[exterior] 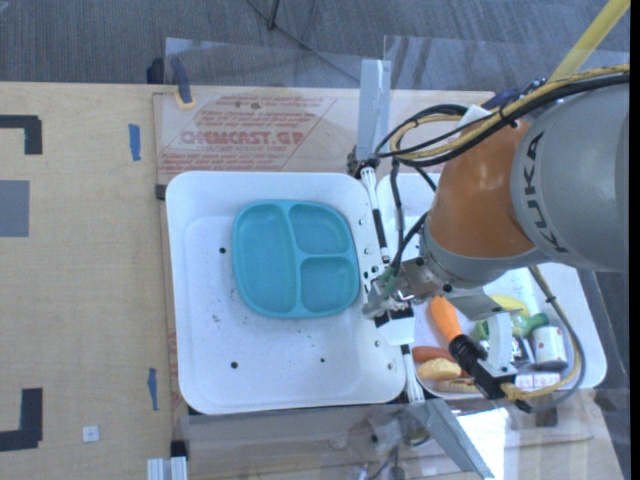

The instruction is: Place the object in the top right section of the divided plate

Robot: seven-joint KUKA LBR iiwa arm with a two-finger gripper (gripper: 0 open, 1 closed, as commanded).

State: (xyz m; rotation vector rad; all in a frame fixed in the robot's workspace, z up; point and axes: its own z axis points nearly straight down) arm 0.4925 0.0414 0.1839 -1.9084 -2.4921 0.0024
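**Arm parked over the toy bin, plate waiting next door**

Over on the right side of the counter [80, 268], the arm is bent down into the right bin [590, 358], which makes sense since that's where all the pickable stuff sits. The big orange-and-grey wrist blocks most of the view, and the tool [392, 298] sits right by the divider between the two bins, so honestly I can't tell what state it's in or whether it has anything.

What I can see in that bin: an orange carrot [445, 319], a red thing [432, 353] beside it, and a yellowish piece [443, 370] lower down, all jumbled near the wrist. Which one is "the object", no idea.

The teal divided plate [296, 258] lies flat in the left bin [200, 368], all three sections bare. So my guess is nothing's been delivered yet and the pick is the current step.
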